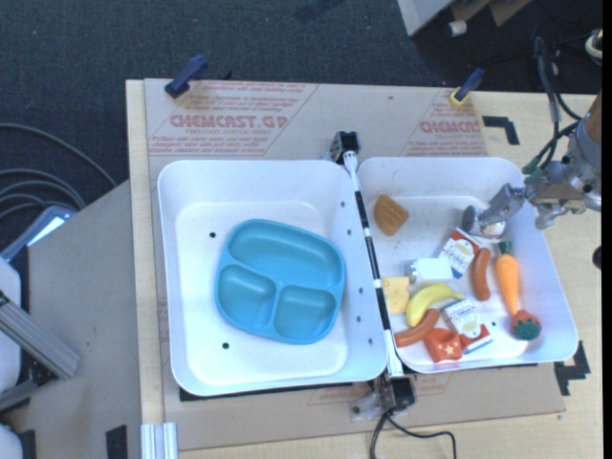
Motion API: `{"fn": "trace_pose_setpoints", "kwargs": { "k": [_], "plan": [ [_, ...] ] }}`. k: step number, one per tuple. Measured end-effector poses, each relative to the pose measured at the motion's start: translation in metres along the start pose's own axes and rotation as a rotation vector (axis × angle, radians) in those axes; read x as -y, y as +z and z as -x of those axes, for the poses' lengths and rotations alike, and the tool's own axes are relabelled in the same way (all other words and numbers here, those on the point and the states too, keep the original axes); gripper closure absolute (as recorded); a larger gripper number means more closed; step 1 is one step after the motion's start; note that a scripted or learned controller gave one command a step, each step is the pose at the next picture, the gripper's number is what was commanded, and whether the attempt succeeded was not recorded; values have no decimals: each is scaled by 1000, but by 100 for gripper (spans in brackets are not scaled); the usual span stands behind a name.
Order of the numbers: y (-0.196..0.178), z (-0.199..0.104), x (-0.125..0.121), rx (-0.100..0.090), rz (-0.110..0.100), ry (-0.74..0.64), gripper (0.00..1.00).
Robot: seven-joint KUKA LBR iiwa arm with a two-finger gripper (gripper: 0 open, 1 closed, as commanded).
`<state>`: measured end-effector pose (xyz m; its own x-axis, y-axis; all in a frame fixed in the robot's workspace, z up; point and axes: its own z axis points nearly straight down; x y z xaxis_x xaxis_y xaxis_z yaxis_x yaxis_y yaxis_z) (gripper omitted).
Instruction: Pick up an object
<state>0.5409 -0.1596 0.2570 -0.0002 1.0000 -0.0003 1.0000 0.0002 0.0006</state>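
Two bins sit on the counter: the left bin holds a blue divided plate, the right bin's toys, banana and carrot included, lie unpicked. The tool hangs at its right edge, grip unreadable; picking remains.

The arm is seen entering from the right edge of the camera view, with only its wrist section exposed. An orange band is glimpsed at the upper right, above the grey wrist housing. The wrist is angled downward and leftward. The gripper is carried at its end, low over the upper right part of the right-hand bin (its exact height cannot be judged). One grey finger is seen slanting down to the left; the separation of the fingers cannot be resolved.
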Motion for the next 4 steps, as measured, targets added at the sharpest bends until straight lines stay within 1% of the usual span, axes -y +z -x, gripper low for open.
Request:
{"fn": "trace_pose_setpoints", "kwargs": {
  "k": [1,2,3,4],
  "plan": [
    [96,54,-42,0,-2,1,0],
    [169,59,-46,-10,2,-4,0],
    [172,56,-127,-19,-11,-5,0],
    [160,58,-128,-12,-5,-5,100]
  ]
}}
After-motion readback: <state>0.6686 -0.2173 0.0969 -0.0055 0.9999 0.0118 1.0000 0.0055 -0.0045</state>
